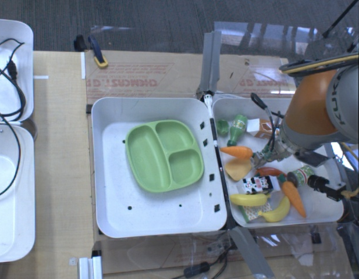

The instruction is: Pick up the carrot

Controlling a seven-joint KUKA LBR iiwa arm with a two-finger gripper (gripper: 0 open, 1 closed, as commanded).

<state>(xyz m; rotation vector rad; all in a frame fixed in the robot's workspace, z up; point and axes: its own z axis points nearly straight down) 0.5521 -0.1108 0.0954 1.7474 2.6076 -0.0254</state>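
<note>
Two orange carrot-like pieces lie in the right bin (336, 211). One carrot (294, 198) with a green top lies at the front right, pointing toward the front edge. The other orange piece (237, 151) lies by the bin's left wall. My gripper (265, 157) hangs low over the middle of the right bin, between the two, just right of the left orange piece and above a red chili (269, 171). Nothing shows clearly in its grasp.
The right bin also holds a green bottle (237, 128), a tan wedge (238, 168), a black-and-white carton (258, 184), two bananas (249, 200) and a small dark bottle (301, 175). The left bin (106, 156) holds a green divided plate (164, 154).
</note>
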